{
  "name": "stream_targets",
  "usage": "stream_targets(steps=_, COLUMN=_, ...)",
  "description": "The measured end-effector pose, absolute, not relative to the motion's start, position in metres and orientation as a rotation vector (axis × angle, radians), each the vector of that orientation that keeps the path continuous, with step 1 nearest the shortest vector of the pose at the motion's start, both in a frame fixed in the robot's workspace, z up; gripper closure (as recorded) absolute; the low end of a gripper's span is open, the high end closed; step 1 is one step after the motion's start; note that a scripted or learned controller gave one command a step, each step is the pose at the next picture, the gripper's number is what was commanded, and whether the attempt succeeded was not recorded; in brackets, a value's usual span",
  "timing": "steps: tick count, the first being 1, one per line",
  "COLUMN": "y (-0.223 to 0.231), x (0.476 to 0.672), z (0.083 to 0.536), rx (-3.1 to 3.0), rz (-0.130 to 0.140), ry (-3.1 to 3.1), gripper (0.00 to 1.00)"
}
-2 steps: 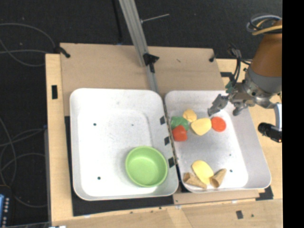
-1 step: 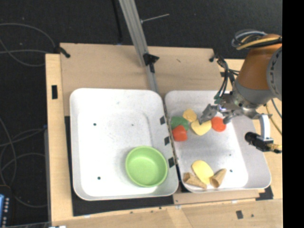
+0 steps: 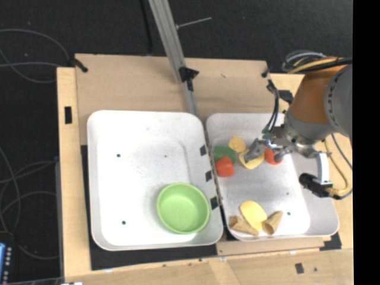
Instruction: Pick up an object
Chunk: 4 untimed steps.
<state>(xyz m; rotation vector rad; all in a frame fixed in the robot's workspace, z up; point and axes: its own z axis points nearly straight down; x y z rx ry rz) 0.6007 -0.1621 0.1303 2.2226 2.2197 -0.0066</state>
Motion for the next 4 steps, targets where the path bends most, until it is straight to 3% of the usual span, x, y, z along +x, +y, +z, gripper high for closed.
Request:
stream_targets(steps=1, y=-0.162, x=0.602, z=0.144, rx=2.223, rz=0.003, ry=2.214, gripper=1.00)
stream_targets(steps=2, y=-0.172, x=0.609, z=0.202, rx=2.221, rz=0.007, ry=2.213, gripper=1.00)
stream_targets(steps=3, y=-0.172, x=0.609, z=0.218, rx=2.220, rz=0.004, ry=2.220, gripper=1.00)
stream_targets(steps=4, y=-0.115, x=0.590, z=0.229, rx=2.213, rz=0.004, ry=2.229, gripper=1.00)
